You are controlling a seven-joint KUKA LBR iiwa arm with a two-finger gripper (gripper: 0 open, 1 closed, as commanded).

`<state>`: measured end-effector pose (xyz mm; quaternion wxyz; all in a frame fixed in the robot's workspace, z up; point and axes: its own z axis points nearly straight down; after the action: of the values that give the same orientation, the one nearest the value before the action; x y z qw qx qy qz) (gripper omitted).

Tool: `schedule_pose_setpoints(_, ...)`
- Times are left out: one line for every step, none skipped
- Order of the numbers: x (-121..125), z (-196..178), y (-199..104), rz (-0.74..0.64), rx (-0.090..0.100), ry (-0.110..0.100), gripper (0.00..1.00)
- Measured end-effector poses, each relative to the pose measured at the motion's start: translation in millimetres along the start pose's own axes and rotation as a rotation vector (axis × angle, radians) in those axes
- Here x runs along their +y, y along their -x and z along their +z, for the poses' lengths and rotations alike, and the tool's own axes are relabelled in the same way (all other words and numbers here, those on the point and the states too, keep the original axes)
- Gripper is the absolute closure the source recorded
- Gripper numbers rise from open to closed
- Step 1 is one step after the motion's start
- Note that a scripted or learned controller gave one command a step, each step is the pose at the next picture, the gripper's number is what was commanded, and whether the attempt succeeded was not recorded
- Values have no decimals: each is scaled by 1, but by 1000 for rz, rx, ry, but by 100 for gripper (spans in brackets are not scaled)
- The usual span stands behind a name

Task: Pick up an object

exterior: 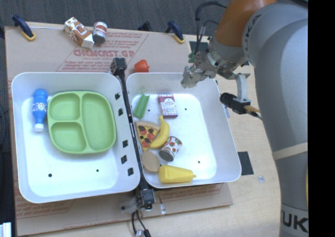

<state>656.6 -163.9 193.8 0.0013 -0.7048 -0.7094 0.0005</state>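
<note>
My gripper (pixel 189 80) hangs above the far right corner of the right bin (pixel 214 126), with nothing seen between its fingers. In that bin lie a red carton (pixel 168 105), a green cucumber (pixel 141 105), a banana (pixel 163 132), a pizza slice (pixel 146 133), a small can (pixel 170 148), a brown cookie (pixel 151 161) and a yellow wedge (pixel 175 174). The red carton is the nearest item, to the lower left of the gripper.
The left bin (pixel 31 178) holds a green divided plate (pixel 81 122) and a blue bottle (pixel 40 108). Behind the bins, on the cardboard, lie a small box (pixel 78 31), a can (pixel 99 32) and a red-orange object (pixel 141 66). Blue clamps (pixel 175 31) grip the board's far edge.
</note>
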Motion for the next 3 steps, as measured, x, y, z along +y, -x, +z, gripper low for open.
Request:
schedule_pose_setpoints(-95, -28, -28, 2, -1, 0, 100)
schedule_pose_setpoints(-46, 102, 47, 2, -2, 0, 100)
schedule_pose_setpoints(0, -69, 47, 1, -4, 7, 100)
